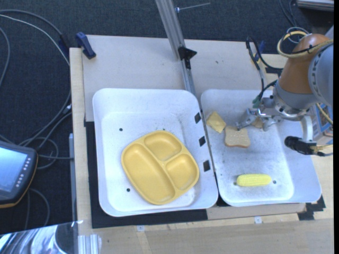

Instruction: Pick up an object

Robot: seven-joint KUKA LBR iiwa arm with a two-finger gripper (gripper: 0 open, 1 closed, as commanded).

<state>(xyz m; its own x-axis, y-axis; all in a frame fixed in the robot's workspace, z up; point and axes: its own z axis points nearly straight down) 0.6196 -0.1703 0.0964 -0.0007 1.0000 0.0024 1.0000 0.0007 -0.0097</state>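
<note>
Corn cob (pixel 253 180) yellow at right bin's (pixel 302 187) 6 o'clock, toast (pixel 237 138) and cheese (pixel 215 123) near gripper (pixel 253 121), fingers' opening unclear.

The pale wooden tabletop (pixel 137 57) carries two shallow white bins side by side, the left bin (pixel 106 157) and the right bin (pixel 302 181), both reaching close to its near edge. A blue clamp (pixel 85 44) grips its far left corner, and a slanting metal rail (pixel 170 17) crosses its far edge.
</note>
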